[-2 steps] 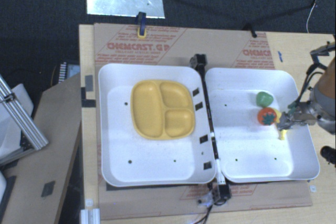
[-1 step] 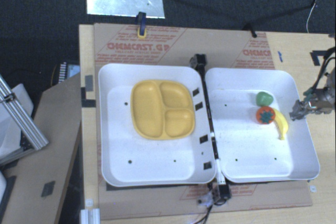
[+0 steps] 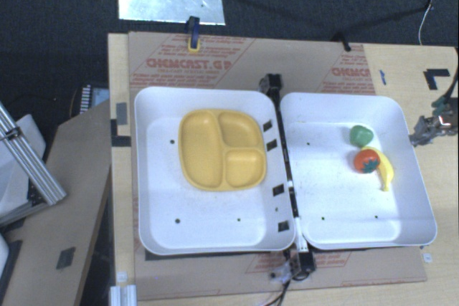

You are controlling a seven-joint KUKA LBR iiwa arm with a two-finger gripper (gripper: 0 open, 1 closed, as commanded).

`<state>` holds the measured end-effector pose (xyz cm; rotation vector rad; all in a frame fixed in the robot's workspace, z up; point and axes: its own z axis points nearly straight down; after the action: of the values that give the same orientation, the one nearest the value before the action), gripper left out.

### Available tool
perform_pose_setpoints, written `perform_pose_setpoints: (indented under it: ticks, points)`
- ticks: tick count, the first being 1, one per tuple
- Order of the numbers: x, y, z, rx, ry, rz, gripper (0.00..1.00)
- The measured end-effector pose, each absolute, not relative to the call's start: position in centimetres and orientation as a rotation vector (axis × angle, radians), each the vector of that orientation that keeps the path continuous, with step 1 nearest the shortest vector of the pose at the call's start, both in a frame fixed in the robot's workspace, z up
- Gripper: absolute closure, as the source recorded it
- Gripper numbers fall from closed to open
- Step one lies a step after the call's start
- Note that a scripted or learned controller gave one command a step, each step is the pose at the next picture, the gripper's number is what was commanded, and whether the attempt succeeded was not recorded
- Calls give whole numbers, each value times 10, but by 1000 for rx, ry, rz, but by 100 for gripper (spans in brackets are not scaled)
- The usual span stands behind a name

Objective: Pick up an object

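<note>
On the tabletop [image 3: 215, 54], the left bin [image 3: 154, 175] holds a yellow divided plate [image 3: 221, 150]. In the right bin [image 3: 337, 226], toward its right side, a green ball [image 3: 361, 134], a red tomato [image 3: 366, 160] and a banana [image 3: 386, 171] cluster, tomato touching banana. The tool [image 3: 430, 127] sits just outside that bin's right rim.

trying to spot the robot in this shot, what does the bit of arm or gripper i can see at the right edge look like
At the right edge of the camera view, just past the right bin, a small part of the gripper shows: a lumpy grey, metallic-looking piece with lighter glinting spots and a small pale block behind it. A thin dark cable curves up from it toward the edge. It is too small and blurred to make out any markings.
</note>
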<state>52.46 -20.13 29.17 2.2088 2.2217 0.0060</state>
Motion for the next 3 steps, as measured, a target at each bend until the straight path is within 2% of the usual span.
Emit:
perform_pose_setpoints:
  ticks: [3]
  points:
    - [531, -34, 245, 2210, 2235, 4, 100]
